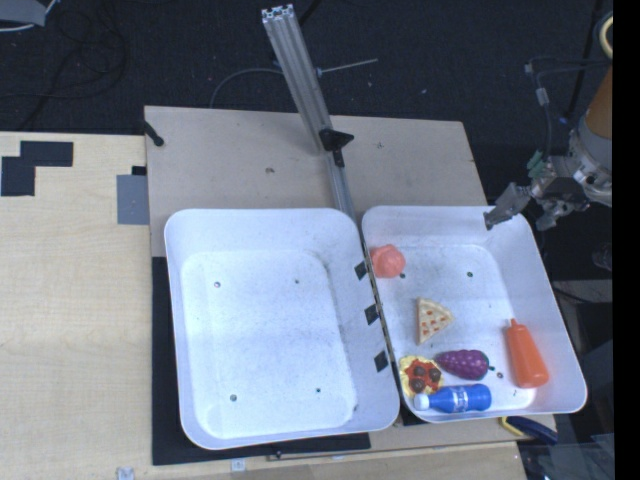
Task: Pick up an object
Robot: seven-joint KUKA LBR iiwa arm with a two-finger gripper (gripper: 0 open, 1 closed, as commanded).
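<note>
The end effector [528, 204] hangs beside the right bin [535, 268], toys well apart.

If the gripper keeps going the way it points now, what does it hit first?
Judging by its leftward, downward tilt, the gripper would probably meet the right bin's top right rim or bare floor first. The pink toy lies farther along. Depth is unclear.

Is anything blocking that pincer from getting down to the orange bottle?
Nothing visible does. The pincer sits at the right bin's far right corner; bare white floor lies between it and the orange bottle, which lies alone by the right wall.
</note>
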